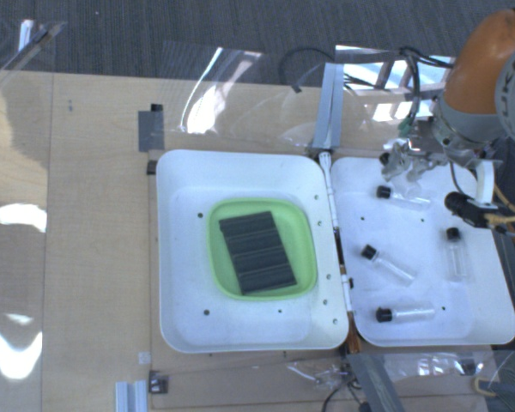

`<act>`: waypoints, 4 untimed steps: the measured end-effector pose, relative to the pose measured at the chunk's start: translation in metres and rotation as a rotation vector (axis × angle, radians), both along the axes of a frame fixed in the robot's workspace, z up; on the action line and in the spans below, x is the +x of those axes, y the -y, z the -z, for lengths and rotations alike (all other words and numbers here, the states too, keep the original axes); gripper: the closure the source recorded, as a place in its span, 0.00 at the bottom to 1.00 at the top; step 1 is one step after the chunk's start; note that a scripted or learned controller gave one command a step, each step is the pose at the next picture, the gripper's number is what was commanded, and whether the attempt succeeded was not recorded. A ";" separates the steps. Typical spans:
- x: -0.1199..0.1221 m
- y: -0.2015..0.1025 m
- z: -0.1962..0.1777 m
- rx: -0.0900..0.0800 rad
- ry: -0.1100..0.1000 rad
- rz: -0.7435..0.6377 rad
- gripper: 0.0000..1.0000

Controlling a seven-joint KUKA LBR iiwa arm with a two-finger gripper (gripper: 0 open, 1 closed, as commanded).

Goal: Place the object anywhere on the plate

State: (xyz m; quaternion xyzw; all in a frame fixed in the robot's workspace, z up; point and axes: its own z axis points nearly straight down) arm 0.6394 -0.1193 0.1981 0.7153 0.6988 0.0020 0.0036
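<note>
A green square plate (302, 245) sits in the middle of the left bin (180, 230). A dark grey ribbed block (257, 252) lies flat on the plate, slightly turned. In the right bin (489, 307) lie several clear vials with black caps, among them one near the top left (401, 196), one in the middle (386, 264) and one at the front (405, 314). My gripper (405, 161) hangs over the right bin's far edge, just above the top-left vial.
The arm's orange band (485, 54) and grey wrist fill the upper right, with cables behind. A metal post (329, 114) stands behind the seam between the bins. A further vial (454, 254) lies upright in view at the right.
</note>
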 end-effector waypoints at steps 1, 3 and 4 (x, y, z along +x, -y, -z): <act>-0.033 -0.060 0.013 0.003 -0.005 -0.008 1.00; -0.091 -0.199 0.013 0.003 -0.006 -0.152 1.00; -0.090 -0.199 0.013 0.003 -0.005 -0.151 0.00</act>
